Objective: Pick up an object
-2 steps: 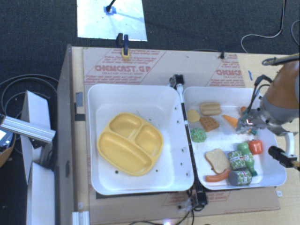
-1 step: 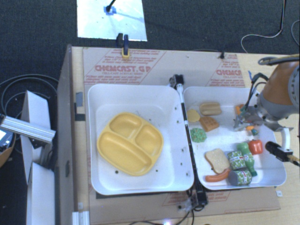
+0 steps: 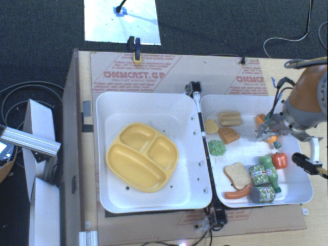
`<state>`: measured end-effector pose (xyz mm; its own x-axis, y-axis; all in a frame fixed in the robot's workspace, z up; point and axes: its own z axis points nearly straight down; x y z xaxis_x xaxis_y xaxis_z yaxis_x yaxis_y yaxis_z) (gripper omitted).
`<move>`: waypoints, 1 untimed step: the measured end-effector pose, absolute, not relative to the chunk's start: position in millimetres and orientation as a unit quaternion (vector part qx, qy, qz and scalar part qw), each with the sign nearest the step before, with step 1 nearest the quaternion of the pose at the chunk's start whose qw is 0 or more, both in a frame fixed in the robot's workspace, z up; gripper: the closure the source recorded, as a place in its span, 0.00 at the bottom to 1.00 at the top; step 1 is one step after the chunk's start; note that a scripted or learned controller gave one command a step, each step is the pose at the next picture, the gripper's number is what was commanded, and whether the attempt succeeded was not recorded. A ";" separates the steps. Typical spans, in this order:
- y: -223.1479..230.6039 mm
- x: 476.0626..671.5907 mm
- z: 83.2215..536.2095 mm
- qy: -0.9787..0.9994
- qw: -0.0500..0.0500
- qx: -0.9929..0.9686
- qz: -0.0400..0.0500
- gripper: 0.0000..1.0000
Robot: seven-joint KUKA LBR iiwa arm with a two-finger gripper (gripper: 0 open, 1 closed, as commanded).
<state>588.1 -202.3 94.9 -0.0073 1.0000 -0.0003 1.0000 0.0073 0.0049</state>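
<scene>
Sausage (image 3: 238, 193), cans (image 3: 262, 184) and bread slice (image 3: 237, 174) are seen at right bin's (image 3: 302, 192) near edge | yellow tray (image 3: 142, 156) lies in left bin (image 3: 105, 137) | gripper (image 3: 267, 132) is lowered beside orange piece (image 3: 261, 119); finger state cannot be told.

Yellow tray (image 3: 142, 157) — glossy, smooth plastic

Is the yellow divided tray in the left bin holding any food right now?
Empty. The yellow divided tray shows bare yellow in all its compartments; the toy food lies in the right bin.
</scene>
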 end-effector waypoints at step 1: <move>-202.1 589.1 105.5 0.711 0.003 0.704 0.003 1.00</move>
